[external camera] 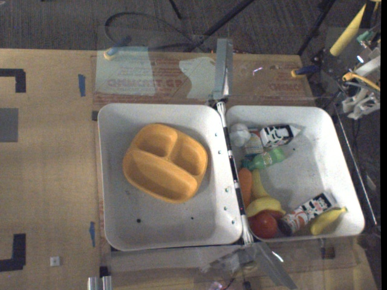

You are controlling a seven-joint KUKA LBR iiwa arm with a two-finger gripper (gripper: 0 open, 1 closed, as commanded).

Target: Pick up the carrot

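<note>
Approach from above the slim orange carrot (pixel 245 186), hard against the right white bin's (pixel 347 180) left wall, touching yellow banana (pixel 260 186); finger state impossible to tell.

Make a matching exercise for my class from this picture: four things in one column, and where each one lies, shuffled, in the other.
Things:
1. divided yellow plate
2. carrot
3. tomato
4. black-and-white carton

Places:
A. near edge of the right bin
B. far part of the right bin
C. middle of the left bin
D. against the right bin's left wall

Pairs: 1-C, 2-D, 3-A, 4-B
</note>
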